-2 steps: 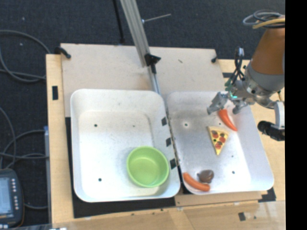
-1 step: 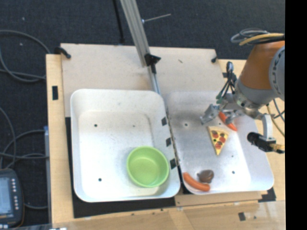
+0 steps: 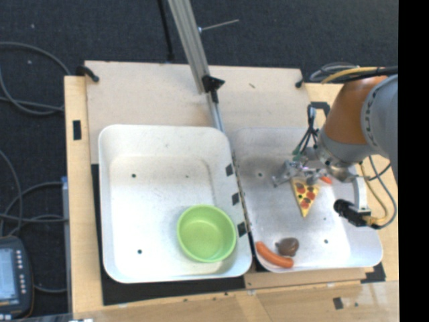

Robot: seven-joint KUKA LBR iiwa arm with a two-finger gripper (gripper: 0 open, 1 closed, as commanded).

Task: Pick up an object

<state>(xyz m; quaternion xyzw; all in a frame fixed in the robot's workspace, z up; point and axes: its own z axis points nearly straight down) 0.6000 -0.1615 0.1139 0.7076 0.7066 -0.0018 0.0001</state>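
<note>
My end effector sits low in the right bin, right at the top edge of the toy pizza slice. Whether it's open or has hold of anything, I cannot tell from this angle. The slice lies flat, point toward the bin's near side. The hot dog and a brown lump sit near the front rim; the green bowl waits in the left bin.
</note>
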